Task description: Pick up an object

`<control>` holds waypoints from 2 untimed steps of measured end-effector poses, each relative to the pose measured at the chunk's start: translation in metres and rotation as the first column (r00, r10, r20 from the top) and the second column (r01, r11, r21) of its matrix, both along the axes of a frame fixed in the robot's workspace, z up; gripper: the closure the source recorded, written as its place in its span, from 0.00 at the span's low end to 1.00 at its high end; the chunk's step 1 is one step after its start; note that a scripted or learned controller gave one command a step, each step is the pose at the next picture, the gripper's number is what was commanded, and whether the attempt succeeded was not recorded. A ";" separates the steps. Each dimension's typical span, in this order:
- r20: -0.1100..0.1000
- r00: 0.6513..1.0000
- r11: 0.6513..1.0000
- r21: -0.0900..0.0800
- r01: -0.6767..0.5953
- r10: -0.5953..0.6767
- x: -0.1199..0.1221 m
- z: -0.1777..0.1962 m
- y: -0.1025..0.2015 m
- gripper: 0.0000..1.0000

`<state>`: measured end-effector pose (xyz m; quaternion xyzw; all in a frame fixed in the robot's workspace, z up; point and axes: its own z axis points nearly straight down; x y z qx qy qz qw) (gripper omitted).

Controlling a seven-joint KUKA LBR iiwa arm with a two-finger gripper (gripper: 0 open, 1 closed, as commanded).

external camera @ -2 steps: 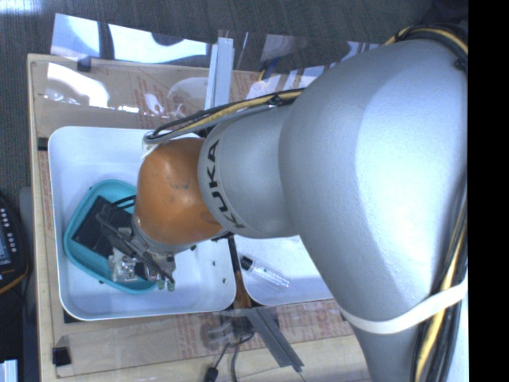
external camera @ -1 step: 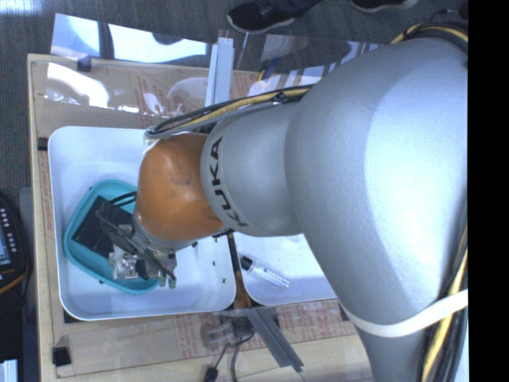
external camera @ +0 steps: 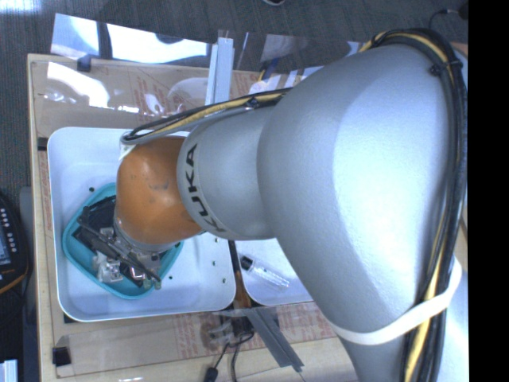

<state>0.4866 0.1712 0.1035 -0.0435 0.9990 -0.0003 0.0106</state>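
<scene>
One arm, one camera view, and the grey KUKA arm (external camera: 334, 173) is taking up most of it, sweeping in from the right with its glossy orange band (external camera: 151, 189) hanging low over the left bin (external camera: 60, 213). Below that band sits the gripper (external camera: 123, 265), a dark cluster of metal and brackets, pressed down among the contents of the bin. Whether it stands apart or closed, I cannot tell from up here; the wrist hides too much.

Right under it lies the likely target, a teal object (external camera: 83, 249), smooth-edged and rounded like a shallow plastic dish or tray, matte in finish, with something darker resting across its upper part. The gripper sits over or against it; actual contact is hard to confirm.

My judgement: this is the descent-and-grasp step. To do it well, the arm should bite on the thin raised rim of the teal piece, not its broad flat face, and close fully before any lift. Smooth plastic on a smooth white bin floor will slide, so a straight vertical pull looks safer than a drag.

Over in the right bin (external camera: 266, 297), peeking out beneath the arm, lies a small clear tube-like item (external camera: 266, 273) with a dark tip, slim and cylindrical, well apart from the action. Both bins are shallow, white, with rounded corners, sitting on a pale bench (external camera: 40, 86) with reflective plastic sheeting behind.
</scene>
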 end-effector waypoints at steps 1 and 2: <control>-0.011 0.965 0.965 0.000 -0.263 0.263 -0.002 -0.008 -0.020 1.00; -0.004 0.964 0.964 0.000 -0.264 0.264 0.000 -0.006 -0.020 0.00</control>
